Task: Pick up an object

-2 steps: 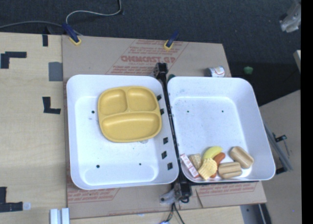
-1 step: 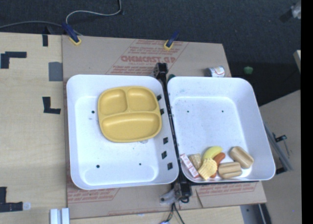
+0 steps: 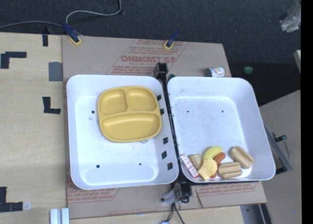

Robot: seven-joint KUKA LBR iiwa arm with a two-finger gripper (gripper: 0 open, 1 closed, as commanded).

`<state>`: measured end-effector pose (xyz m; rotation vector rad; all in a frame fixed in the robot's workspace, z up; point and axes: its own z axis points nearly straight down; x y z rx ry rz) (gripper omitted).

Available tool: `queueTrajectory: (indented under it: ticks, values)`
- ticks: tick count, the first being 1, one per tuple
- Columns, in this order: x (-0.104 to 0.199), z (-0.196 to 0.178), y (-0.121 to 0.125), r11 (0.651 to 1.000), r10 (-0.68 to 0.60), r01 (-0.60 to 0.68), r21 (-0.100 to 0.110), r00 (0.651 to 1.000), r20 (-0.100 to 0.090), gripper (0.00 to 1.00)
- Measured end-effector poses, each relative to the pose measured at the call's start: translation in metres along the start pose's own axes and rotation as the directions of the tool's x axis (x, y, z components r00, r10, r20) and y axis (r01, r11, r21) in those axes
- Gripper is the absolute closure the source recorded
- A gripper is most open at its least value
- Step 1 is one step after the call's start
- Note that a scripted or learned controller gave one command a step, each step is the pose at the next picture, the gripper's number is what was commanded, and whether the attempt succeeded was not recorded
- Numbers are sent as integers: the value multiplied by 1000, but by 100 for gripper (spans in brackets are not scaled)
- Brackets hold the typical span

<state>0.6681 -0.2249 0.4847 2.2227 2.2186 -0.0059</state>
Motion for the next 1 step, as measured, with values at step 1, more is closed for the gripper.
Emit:
queueTrajectory:
  ticks: [1]
  values:
    - [1,-51,0,1000,-2,2,-3,1000,1,100]
